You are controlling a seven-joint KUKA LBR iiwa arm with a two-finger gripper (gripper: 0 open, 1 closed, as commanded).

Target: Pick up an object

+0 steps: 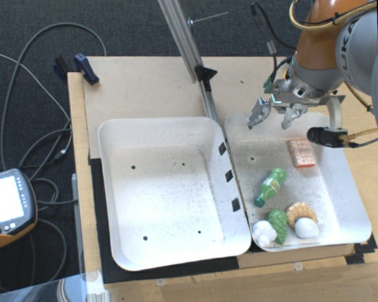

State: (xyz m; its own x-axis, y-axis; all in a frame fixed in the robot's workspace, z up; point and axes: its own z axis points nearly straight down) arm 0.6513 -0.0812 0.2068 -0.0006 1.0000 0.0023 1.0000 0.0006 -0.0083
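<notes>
My gripper (275,116) hangs above the far edge of the right bin (341,190), its two fingers spread apart with nothing between them. Below it in that bin lie a pinkish-orange block (301,153), a green bottle (270,186), a small green leafy object (278,224), a white round object (263,232) and a tan-and-white round object (302,219). The block is the nearest item, a little right of and nearer than the fingers.
The left bin (115,182) sits beside the right one, with a divider carrying black clips (228,175) between them. A slanted metal rail (185,44) crosses the bench behind. A blue clamp (85,67) sits at the bench's far left corner.
</notes>
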